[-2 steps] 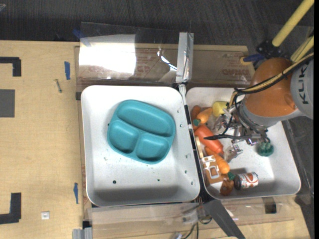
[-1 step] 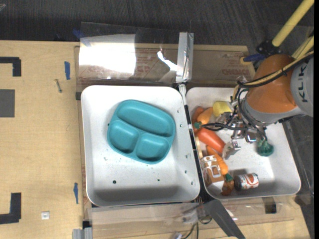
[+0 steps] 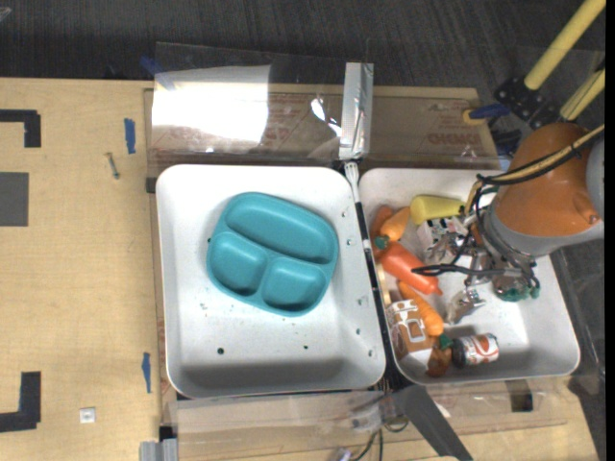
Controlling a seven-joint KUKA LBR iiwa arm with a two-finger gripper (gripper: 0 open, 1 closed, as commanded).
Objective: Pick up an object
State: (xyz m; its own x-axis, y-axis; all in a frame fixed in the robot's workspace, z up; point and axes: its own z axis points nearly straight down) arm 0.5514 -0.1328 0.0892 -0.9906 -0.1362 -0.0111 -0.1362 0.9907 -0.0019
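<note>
A grey arm with an orange band (image 3: 550, 195) reached in from the right of the frame and hung over the right-hand bin (image 3: 553, 339), its tool (image 3: 468, 279) low among wires and small parts near the bin's middle. Whether the tool was open or closed could not be told from this slanted overhead angle, and nothing was seen held in it.

The nearest likely target, an orange carrot-shaped toy (image 3: 408, 265), lay just to the left of the tool, its long axis running from upper left to lower right across the frame. A yellow piece (image 3: 437, 206) sat above it toward the bin's upper edge, and a small can with a red label (image 3: 478, 349) lay on its side below the tool, near the lower rim.

The left-hand bin (image 3: 183, 286) carried a teal divided tray (image 3: 273, 251), well apart from the tool. By the look of it, any grasp would call for a short shift leftward, with the tool set across the carrot's length.
</note>
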